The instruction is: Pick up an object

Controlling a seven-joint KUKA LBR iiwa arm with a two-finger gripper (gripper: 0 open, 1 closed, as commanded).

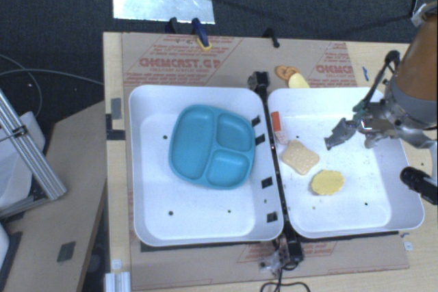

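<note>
My gripper [350, 140] hangs over the right bin [404, 215], in its upper right part. Its two dark fingers stand apart and open, with nothing between them. A pale square cracker [300, 156] lies on the bin floor to the left of and a little below the fingertips. Below it sits a round yellow piece [327, 182]. A small orange-red stick [276, 122] lies along the bin's left wall. None of these touches the gripper.
The left bin [147, 215] holds a blue divided plate [212, 147]. A black divider strip [272, 154] runs between the bins. An orange piece [285, 71] and a yellow piece [298, 81] lie on the cardboard behind the right bin.
</note>
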